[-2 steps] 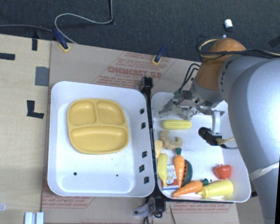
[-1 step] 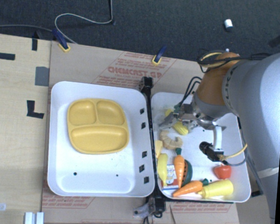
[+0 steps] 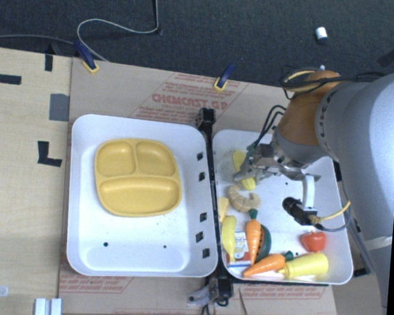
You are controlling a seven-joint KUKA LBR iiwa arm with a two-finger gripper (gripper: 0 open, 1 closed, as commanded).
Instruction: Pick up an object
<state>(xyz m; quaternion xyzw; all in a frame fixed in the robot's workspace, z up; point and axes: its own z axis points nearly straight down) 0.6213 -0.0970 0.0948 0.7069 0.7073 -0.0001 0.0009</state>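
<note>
The small yellow toy piece lies near the right bin's upper left, probably light, rigid, slippery plastic, best pinched across its narrow sides; the gripper hovers just above, fingers apparently spread, holding nothing

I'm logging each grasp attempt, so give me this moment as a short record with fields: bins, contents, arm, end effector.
left bin: holds a yellow divided plate
right bin: holds toy food, mostly along its left and near sides
items seen: two carrots, tomato, yellow bottle, beige piece, small yellow piece
arm: reaches in from the right, over the right bin's far part
end effector: low above the small yellow pieces by the bin's left wall
grasp: cannot tell
</note>
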